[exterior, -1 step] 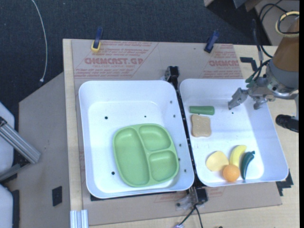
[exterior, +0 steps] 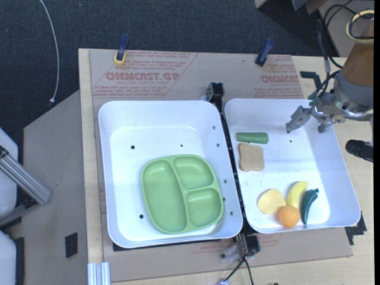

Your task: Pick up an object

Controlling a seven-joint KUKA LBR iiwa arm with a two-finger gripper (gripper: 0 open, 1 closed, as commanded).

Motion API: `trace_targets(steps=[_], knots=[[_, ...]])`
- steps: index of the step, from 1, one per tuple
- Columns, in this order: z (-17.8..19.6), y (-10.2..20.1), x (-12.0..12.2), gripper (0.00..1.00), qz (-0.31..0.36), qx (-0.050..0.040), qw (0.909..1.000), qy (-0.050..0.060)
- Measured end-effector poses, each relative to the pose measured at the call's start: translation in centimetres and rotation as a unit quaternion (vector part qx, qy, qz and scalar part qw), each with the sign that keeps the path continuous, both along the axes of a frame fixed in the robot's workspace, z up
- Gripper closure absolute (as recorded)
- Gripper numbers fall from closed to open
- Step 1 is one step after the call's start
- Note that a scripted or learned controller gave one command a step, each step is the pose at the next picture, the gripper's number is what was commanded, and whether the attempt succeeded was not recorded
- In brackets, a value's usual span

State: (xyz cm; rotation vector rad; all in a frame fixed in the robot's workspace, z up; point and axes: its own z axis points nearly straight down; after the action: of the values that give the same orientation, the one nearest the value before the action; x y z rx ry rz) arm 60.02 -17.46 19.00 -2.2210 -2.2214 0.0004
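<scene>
The right bin (exterior: 332, 165) holds several toy foods. A green cucumber-like piece (exterior: 252, 138) lies near its left wall, with a tan bread slice (exterior: 251, 157) just below it. At the front sit a yellow lump (exterior: 271, 201), an orange (exterior: 289, 217), a banana (exterior: 296, 193) and a dark green pepper (exterior: 309, 203). My gripper (exterior: 309, 122) hangs over the bin's back right part, open, with nothing between its fingers. It is to the right of the cucumber piece and apart from it.
The left bin (exterior: 119, 135) holds a green divided plate (exterior: 182, 192). A black clip (exterior: 215, 91) sits at the back where the two bins meet. Blue clamps (exterior: 264, 51) hold the cardboard base at its far edge.
</scene>
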Motion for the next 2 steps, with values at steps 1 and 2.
trace_targets(steps=[1,2], knots=[[-4.7,0.8,-0.6,0.0,0.0,0.0001,1.0,0.001],[-10.1,0.8,-0.7,0.0,0.0,0.0008,1.0,0.003]])
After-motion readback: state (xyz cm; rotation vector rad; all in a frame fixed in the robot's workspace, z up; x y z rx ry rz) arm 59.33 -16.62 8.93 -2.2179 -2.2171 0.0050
